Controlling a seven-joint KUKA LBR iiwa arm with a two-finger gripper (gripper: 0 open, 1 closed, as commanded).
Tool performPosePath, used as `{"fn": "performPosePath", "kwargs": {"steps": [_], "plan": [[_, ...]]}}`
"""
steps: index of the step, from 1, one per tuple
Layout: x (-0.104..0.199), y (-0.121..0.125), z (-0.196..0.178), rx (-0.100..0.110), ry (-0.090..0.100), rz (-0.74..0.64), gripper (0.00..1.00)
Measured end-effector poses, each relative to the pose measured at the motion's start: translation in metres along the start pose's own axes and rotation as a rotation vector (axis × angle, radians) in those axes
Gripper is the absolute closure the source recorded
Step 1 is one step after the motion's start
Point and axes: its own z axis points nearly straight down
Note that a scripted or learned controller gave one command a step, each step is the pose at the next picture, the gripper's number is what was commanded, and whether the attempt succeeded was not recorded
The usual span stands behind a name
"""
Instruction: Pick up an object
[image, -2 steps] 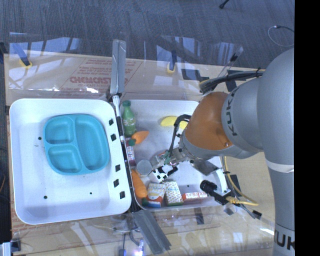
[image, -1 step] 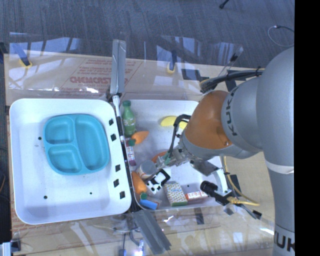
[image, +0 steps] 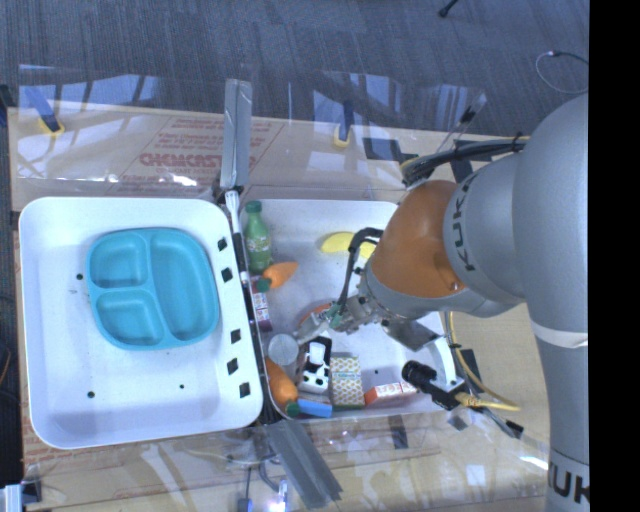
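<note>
While two white bins (image: 40, 300) sit on a wooden bench (image: 150, 150), the claw's (image: 325, 320) opening cannot be told.

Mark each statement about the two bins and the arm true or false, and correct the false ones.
1. A blue divided plate lies in the left bin. True.
2. The green bottle stands in the left bin. False: it is in the right bin, near the divider.
3. The arm hangs over the right bin. True.
4. The yellow item lies on the divided plate. False: it rests on the right bin's floor.
5. The black-and-white cow-patterned item lies in the right bin. True.
</note>
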Motion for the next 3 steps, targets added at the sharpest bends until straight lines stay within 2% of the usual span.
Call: {"fn": "performPosePath", "kwargs": {"steps": [1,2,3], "plan": [[0.001,0.0,-0.008,0.005,0.004,-0.007,1.0],[-0.003,0.0,-0.01,0.001,-0.004,-0.003,0.0],[-0.011,0.016,0.013,0.003,0.003,-0.027,0.0]]}}
